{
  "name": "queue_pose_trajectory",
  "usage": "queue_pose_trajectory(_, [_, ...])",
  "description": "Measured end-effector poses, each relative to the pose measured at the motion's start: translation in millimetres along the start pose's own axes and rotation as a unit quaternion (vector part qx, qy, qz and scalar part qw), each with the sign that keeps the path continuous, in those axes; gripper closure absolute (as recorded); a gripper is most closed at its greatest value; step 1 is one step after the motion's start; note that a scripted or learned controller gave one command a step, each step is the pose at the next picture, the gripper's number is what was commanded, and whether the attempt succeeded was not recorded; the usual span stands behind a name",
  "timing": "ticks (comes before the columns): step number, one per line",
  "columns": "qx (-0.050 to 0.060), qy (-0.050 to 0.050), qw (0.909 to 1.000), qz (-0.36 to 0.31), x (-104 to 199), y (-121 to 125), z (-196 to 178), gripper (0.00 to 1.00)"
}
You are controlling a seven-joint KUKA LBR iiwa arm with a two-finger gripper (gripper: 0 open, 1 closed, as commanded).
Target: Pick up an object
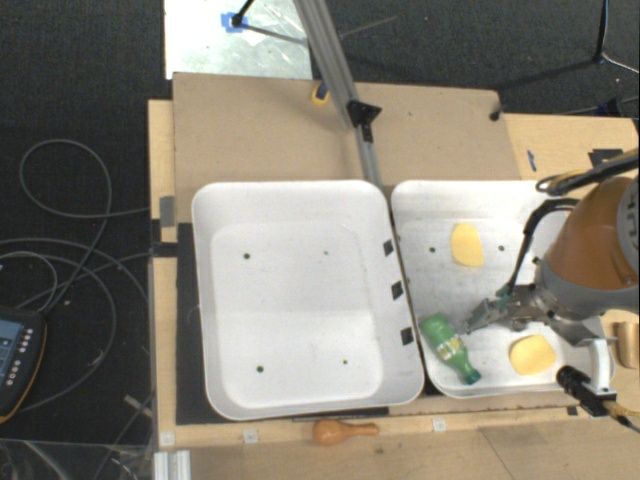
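Observation:
The right bin (440, 203) holds three objects. A yellow rounded piece (466, 244) lies near its back middle. A green bottle (450, 347) lies on its side against the front left wall. Another yellow lump (532, 354) rests near the front right. My gripper (487, 315) hangs low over the right bin, just right of and behind the green bottle and left of the front yellow lump. It points toward the bottle. I see nothing held in it. The arm's orange band (596, 240) rises behind it at the right.
The left bin (215, 208) adjoins the right one along a shared wall with black clips (397, 290). A tan pear-shaped object (343, 430) lies on the bench in front of the bins. A grey slanted pole (335, 63) crosses the back.

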State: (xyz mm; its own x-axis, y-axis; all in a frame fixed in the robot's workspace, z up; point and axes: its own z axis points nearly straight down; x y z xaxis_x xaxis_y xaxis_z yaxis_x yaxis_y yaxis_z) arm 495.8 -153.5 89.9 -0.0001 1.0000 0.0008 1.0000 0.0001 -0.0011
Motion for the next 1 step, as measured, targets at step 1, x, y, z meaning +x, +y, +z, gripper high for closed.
queue_pose_trajectory(1, [-0.002, -0.001, 1.0000, 0.000, -0.5, 1.1, -11.6, 1.00])
